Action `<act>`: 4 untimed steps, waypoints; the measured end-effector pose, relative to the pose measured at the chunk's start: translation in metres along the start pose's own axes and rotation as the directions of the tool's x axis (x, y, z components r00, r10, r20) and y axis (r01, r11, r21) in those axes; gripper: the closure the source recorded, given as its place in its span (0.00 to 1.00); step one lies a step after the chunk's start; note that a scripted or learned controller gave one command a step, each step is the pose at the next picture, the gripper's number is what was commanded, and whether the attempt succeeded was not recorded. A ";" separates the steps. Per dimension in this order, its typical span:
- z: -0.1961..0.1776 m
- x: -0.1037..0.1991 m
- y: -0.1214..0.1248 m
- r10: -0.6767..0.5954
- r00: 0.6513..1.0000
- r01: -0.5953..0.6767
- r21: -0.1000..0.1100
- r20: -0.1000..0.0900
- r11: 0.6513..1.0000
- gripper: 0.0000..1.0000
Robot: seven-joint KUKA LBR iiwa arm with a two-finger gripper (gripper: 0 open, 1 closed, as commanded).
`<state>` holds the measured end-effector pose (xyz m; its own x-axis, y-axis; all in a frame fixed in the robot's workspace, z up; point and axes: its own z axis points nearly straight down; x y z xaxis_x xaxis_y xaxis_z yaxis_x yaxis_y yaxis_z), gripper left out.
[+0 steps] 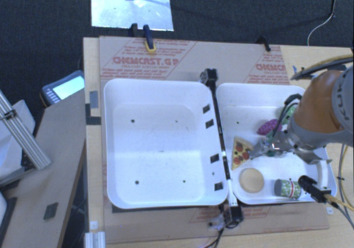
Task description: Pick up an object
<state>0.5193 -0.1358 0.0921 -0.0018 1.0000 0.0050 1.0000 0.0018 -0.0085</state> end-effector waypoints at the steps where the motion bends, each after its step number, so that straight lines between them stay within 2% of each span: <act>1: -0.014 -0.003 0.005 0.001 1.000 -0.001 -0.011 0.005 1.000 1.00; 2: -0.124 0.045 -0.002 -0.008 1.000 0.008 -0.021 0.005 1.000 1.00; 3: -0.214 0.129 -0.013 -0.013 1.000 0.013 -0.021 0.002 1.000 1.00; 4: -0.368 0.155 -0.009 -0.007 1.000 0.007 -0.030 0.003 1.000 1.00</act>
<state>0.5127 0.0174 0.4611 -0.0084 1.0000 0.0024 0.9997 0.0084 0.0219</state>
